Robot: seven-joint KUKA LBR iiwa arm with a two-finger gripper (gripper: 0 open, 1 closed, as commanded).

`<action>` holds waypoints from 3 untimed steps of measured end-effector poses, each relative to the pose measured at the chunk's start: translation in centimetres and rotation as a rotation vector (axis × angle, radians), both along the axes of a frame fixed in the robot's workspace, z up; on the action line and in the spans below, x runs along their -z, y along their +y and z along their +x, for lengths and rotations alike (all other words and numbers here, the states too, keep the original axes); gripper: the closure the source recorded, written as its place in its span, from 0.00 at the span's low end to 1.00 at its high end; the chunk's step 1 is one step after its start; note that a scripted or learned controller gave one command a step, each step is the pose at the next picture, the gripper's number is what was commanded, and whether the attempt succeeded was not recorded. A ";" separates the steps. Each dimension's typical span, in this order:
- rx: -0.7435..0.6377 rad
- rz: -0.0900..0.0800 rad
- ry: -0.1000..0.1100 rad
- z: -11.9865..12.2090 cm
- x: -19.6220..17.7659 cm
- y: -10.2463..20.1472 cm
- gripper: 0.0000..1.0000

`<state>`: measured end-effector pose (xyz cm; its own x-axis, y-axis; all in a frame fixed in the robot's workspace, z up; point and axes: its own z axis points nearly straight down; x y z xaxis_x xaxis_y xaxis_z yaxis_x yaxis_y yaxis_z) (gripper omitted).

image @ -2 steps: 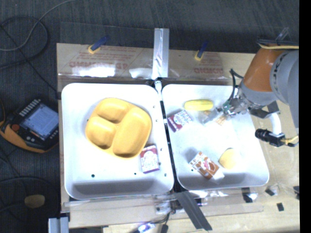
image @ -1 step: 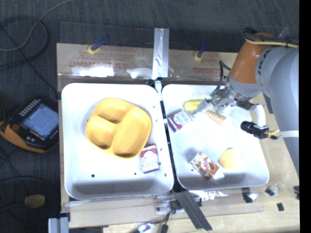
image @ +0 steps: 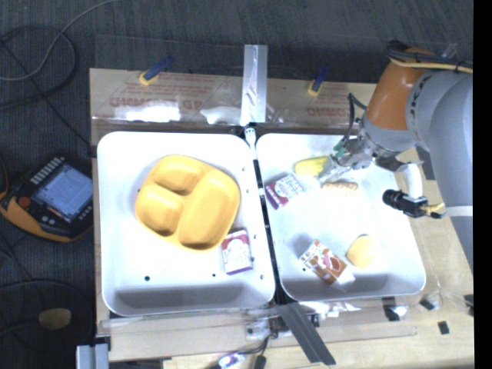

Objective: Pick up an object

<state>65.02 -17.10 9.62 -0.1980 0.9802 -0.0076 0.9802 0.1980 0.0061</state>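
Past the carton (image: 325, 262) and the small yellow ball (image: 361, 250) near the front of my right bin (image: 400, 283), my gripper (image: 340, 165) sits low by the yellow piece (image: 310, 166) at the back, grip state unclear, so I judge I'm reaching and next must close on it

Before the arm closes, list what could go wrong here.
1. The end effector sits low between the yellow item and a tan piece; it may catch both or neither.
2. It is near the right bin's back wall, so it could knock the wall.
3. The purple packet lies close and may get pushed.
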 end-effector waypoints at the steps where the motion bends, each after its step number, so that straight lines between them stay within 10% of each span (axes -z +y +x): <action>1: -0.179 0.001 0.031 1.5 0.6 -0.3 1.00; 2: -0.153 0.005 0.011 1.9 -7.0 3.2 1.00; 3: -0.153 0.005 0.012 1.8 -6.9 3.2 0.00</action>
<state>66.86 -13.91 16.55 -0.3453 0.9385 0.0005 0.9385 0.3453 -0.0041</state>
